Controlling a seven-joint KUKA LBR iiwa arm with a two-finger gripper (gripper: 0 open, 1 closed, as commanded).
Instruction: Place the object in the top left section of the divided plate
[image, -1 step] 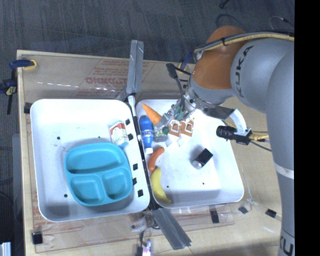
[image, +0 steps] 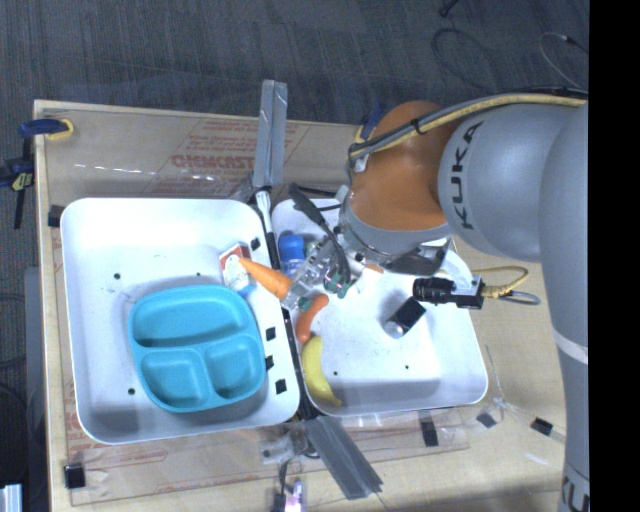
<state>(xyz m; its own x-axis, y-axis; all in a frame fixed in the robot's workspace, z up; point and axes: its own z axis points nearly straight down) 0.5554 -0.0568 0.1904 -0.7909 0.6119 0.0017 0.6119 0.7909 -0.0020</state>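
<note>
The blue divided plate (image: 195, 345) lies in the left bin (image: 100, 260), with its large section at the top and two small sections below. An orange carrot (image: 266, 277) hangs across the wall between the two bins, its thin tip pointing left, just above and right of the plate's top right corner. My gripper (image: 312, 276) is at the carrot's thick end and is shut on it. The arm reaches in from the right over the right bin (image: 450, 375).
A red and white item (image: 234, 261) lies in the left bin beside the carrot's tip. In the right bin are a blue object (image: 291, 247), a second orange piece (image: 311, 311) and a yellow banana (image: 317, 373) along its left wall.
</note>
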